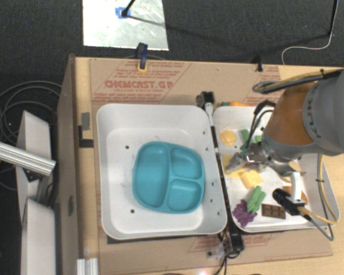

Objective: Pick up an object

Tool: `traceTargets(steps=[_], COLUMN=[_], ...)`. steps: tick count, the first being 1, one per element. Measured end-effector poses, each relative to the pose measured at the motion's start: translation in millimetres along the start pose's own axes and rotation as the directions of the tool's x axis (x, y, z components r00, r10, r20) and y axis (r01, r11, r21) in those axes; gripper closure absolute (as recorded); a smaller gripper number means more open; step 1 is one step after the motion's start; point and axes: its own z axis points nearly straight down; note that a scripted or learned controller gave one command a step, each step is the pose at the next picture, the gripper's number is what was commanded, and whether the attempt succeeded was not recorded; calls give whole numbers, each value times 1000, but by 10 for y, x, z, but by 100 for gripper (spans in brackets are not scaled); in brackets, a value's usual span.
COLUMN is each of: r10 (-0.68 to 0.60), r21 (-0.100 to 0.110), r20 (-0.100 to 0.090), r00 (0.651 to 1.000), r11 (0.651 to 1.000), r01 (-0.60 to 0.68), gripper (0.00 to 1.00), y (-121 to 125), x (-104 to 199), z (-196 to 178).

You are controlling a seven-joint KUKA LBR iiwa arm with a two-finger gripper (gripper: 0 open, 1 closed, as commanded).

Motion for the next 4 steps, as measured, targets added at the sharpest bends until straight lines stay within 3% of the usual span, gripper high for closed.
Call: traceTargets(steps=[1, 3, 4], r10=[-5, 4, 3], r21=[-22, 0, -2], r20=[7, 2, 2], r00=[1000, 1000, 1000], r11=[1000, 1000, 1000], r01=[5, -4, -3], gripper=[0, 0, 0], y=[1226, -42, -443], x=[-213, -155, -129], z=[-211, -1, 2])
